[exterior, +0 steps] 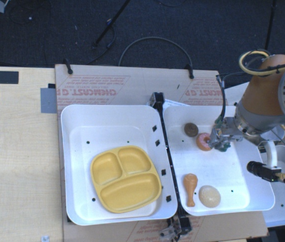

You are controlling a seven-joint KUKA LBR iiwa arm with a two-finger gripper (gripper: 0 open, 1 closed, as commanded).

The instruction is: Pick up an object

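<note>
The right bin holds a pink-orange ring-shaped donut, a small brown round piece, an orange drumstick-shaped toy and a pale cream egg-shaped object. My gripper hangs low at the donut's right side, right up against it. Nothing shows between the fingers.
The left bin carries a yellow divided tray. A black divider runs between the two bins. Cardboard lies behind them, and the grey-and-orange arm reaches in over the right bin's far right corner.
</note>
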